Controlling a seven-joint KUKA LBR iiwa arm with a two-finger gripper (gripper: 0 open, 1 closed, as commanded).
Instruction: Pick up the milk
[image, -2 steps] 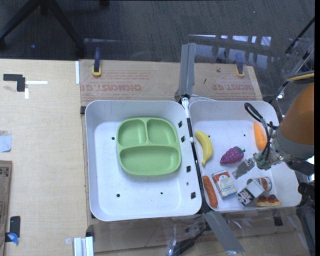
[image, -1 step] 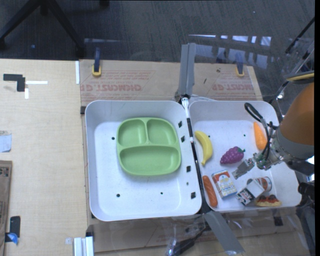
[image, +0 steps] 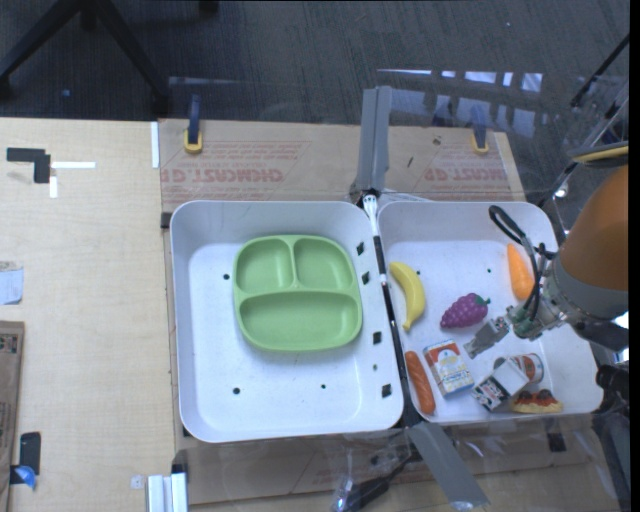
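Observation:
The milk (image: 450, 367) is a small white carton with orange and blue print, lying in the right bin (image: 440, 225) near its front. My gripper (image: 497, 333) hangs over the same bin, just up and to the right of the carton, between the purple grapes (image: 465, 311) and a can (image: 527, 368). It is close to the carton's upper right corner, and I see nothing held in it. The grey arm with its orange band (image: 600, 245) comes in from the right.
Around the milk lie a hot dog (image: 420, 383), a banana (image: 408, 293), a carrot (image: 519, 272), a small dark box (image: 489, 394) and a pizza slice (image: 538, 403). The left bin (image: 200, 330) holds a green divided plate (image: 298, 292).

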